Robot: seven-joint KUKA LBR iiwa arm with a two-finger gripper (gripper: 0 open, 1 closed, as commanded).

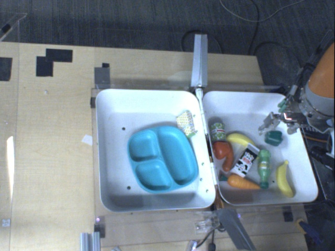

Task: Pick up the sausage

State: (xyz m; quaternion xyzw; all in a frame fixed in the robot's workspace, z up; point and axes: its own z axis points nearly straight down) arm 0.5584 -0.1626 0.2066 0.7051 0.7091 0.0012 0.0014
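The left bin (107, 156) holds a blue divided plate (162, 158). The right bin (238, 106) holds the sausage (224, 153), lying near its left wall, just beside a milk carton (244, 162), a carrot (243, 182) and a banana (241, 139). The gripper (276, 120) hangs over that bin's upper right, above a small green object (273, 137), well apart from the sausage. Its fingers are spread, nothing between them.
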